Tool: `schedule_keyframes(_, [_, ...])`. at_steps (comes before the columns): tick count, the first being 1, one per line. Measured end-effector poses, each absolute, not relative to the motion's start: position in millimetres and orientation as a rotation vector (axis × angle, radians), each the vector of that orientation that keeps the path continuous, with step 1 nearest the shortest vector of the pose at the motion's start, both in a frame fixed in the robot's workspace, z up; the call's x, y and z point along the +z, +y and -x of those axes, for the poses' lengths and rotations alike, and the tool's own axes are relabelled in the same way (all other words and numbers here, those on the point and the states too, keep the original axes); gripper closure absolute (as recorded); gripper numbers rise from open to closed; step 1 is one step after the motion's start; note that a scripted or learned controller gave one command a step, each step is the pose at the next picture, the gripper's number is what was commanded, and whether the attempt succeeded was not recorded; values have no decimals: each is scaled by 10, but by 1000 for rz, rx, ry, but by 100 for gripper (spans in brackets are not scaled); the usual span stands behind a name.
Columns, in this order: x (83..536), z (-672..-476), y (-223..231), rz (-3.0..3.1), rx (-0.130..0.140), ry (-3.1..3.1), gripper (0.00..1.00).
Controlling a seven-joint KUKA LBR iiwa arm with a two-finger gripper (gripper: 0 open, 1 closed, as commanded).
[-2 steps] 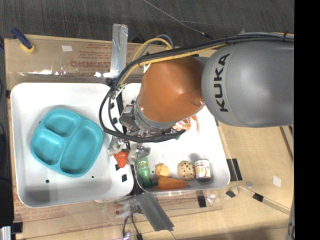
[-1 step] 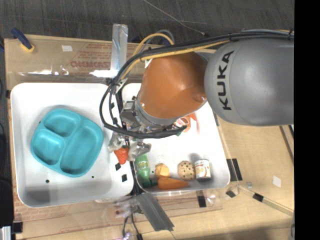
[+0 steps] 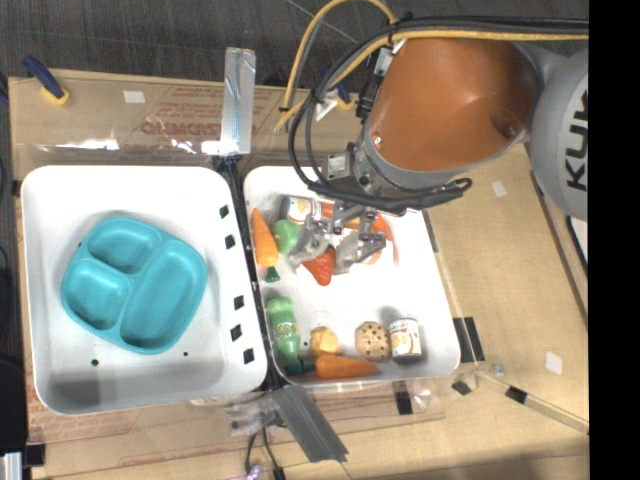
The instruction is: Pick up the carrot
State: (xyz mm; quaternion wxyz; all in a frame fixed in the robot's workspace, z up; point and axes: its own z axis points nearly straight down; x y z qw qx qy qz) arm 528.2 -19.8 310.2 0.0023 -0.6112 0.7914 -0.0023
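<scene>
- Orange carrot (image 3: 263,241) lies along the left wall of the right bin (image 3: 430,298), just left of my pincer (image 3: 333,246).
- My pincer hangs over a red piece (image 3: 321,267); how wide it stands I cannot tell.
- Another orange carrot (image 3: 343,367) rests by the near wall.
- Teal plate (image 3: 135,283) sits in the left bin (image 3: 40,268).

Overhead light is washing the white bins (image 3: 60,208) evenly. The arm (image 3: 450,98) is casting soft shadow; its near surface is looking slightly blurred.

The tool (image 3: 330,243) hangs above a red strawberry (image 3: 321,266).
</scene>
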Motion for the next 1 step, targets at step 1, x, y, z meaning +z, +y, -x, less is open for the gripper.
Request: schedule_keyframes(1, [2585,-5557,-400,1913,7,2496,100])
